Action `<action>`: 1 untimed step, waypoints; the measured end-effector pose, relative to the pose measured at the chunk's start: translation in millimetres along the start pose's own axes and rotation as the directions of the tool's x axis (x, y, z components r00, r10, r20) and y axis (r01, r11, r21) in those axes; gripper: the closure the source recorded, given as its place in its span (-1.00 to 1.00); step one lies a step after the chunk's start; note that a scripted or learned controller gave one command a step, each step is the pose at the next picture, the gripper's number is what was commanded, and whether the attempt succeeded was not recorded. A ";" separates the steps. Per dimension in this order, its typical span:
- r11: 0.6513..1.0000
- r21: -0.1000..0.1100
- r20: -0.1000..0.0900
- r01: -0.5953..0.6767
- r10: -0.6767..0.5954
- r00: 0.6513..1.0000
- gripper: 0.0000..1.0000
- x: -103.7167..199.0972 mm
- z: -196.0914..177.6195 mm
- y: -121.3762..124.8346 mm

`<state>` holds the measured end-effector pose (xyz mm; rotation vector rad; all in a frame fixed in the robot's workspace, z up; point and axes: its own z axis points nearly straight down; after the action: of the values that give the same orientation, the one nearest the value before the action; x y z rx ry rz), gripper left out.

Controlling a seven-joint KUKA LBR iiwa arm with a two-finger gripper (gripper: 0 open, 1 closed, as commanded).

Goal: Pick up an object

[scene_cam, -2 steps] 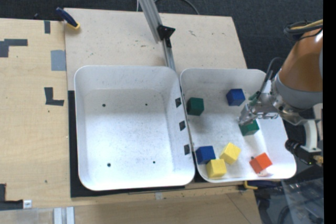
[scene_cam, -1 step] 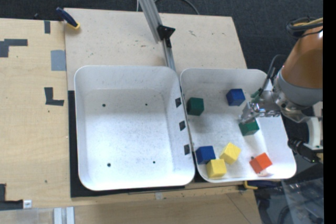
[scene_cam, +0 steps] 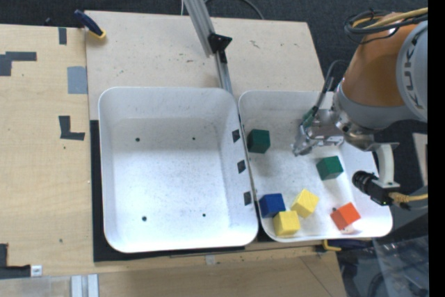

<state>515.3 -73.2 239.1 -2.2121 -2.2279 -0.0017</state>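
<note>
- While the gripper [scene_cam: 304, 142] hangs over the right bin [scene_cam: 278, 102], whether it grasps anything cannot be told.
- Nearest: light green cube [scene_cam: 329, 167], dark green cube [scene_cam: 259, 141].
- Descending between them risks a miss.

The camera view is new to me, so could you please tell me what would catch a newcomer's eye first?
The grey arm with its orange band reaches in from the right, its hand over the right bin. Below it, bright blocks lie in that bin: two green blocks, a blue block, two yellow blocks and an orange block. The left bin sits alongside.
</note>
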 end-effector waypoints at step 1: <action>1.000 0.000 0.001 0.000 0.000 1.000 1.00 53.5 -0.1 22.3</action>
<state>537.2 -19.6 239.3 -2.2118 -2.2287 -0.0007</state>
